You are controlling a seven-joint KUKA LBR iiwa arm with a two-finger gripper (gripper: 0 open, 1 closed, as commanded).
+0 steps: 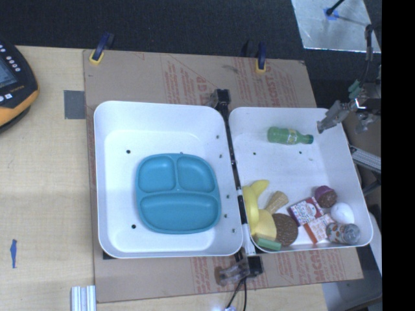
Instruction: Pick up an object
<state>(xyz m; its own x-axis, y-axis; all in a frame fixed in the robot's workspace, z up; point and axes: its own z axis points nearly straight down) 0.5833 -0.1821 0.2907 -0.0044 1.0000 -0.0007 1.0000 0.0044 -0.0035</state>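
The right white bin (337, 167) holds several small items. A green bottle (290, 135) lies on its side near the bin's far edge. A yellow banana (254, 196), a brown round cookie (284, 229), a tan bread piece (277, 201), red-and-white packets (306, 211), a maroon ball (324, 196) and a white egg (342, 213) crowd the near end. My gripper (332, 117) hangs at the bin's far right corner, just right of the green bottle and apart from it, with nothing seen in it.
The left white bin (113, 148) carries a blue divided plate (177, 193). A yellow-and-black device (11, 83) sits at the bench's far left. Clamps (260, 57) hold the brown board at the back. The arm's wrist (364, 96) enters from the right.
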